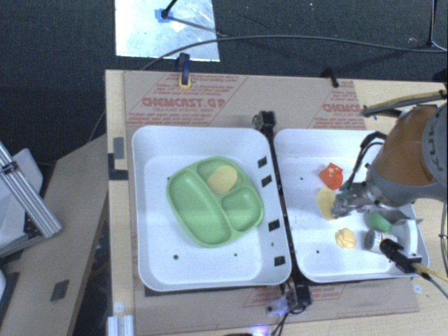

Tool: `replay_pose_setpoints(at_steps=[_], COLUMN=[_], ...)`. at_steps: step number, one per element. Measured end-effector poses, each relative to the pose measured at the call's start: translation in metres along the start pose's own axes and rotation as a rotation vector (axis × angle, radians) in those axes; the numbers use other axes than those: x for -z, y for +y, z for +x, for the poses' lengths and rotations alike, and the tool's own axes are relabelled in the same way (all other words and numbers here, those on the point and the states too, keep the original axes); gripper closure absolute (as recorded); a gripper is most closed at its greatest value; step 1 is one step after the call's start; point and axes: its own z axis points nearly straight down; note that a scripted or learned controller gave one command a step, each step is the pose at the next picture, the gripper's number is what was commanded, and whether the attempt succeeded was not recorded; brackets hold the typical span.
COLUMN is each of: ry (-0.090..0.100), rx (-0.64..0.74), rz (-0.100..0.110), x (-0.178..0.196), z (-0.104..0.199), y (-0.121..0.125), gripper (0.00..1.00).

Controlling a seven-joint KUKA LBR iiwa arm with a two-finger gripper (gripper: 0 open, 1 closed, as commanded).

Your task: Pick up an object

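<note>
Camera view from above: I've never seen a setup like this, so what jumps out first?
Probably the green divided plate in the left bin, with a pale yellow piece in its upper compartment. Next, the grey-and-orange arm reaching in from the right over the right bin, its gripper low among small objects: an orange-red block and a yellow lump.

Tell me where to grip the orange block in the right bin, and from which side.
A judgement: take the orange block across its two flat side faces, coming straight down from above. It stands apart from the yellow piece below it and from the bin wall on its left, so there is room on both sides. The pincer sits just below it.
</note>
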Motion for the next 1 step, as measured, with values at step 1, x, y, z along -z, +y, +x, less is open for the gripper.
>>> replay_pose_setpoints(at_steps=[1], ry=[-0.004], rx=[0.003], rz=[0.001], x=[0.0574], z=[-0.0094], y=[0.0069], gripper=[1.00])
